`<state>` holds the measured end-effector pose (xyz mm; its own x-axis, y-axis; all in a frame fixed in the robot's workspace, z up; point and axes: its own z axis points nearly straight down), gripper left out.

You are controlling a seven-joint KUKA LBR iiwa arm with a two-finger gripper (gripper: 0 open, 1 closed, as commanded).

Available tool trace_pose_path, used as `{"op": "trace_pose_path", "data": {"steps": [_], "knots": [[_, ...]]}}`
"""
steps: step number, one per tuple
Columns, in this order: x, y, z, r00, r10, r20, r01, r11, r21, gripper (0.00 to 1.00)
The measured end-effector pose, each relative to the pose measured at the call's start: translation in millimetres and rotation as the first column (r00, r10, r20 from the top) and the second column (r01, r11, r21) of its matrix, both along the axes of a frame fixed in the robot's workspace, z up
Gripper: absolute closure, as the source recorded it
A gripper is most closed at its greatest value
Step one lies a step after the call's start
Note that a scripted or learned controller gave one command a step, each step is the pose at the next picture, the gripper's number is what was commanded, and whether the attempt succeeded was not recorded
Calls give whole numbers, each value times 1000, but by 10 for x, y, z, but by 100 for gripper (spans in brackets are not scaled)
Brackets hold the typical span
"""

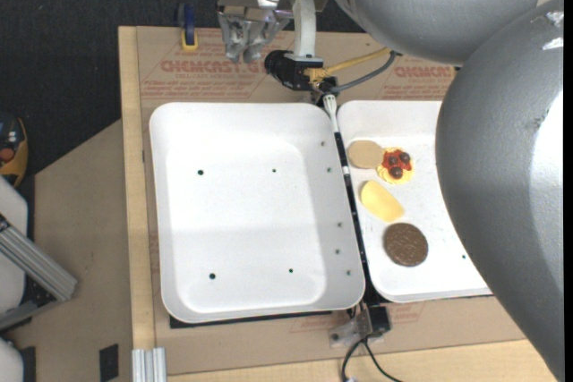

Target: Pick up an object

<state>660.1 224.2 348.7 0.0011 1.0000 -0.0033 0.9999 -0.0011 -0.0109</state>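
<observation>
The gripper (246,36) hangs over the tabletop (134,192) behind the left bin (179,282), far from the yellow piece (381,200) in the right bin (430,286); I cannot tell its state. Judging by this, the approach is not yet begun: next, travel right and descend

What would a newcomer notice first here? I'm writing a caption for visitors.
The huge grey robot arm fills the view's right side, covering part of the right-hand shallow white bin. Beside it, four small food-like pieces cluster in that bin: a tan disc, a red-topped yellow piece, a yellow lump, a brown round cookie.
</observation>
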Motion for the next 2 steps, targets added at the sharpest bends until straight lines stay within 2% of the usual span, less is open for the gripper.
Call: {"op": "trace_pose_path", "data": {"steps": [1, 2], "knots": [[65, -29, 1306, 1000, 3, 27, -3, 1000, 8, 100], [50, 1, 1, 1000, 0, -2, 0, 1000, -1, 100]]}}
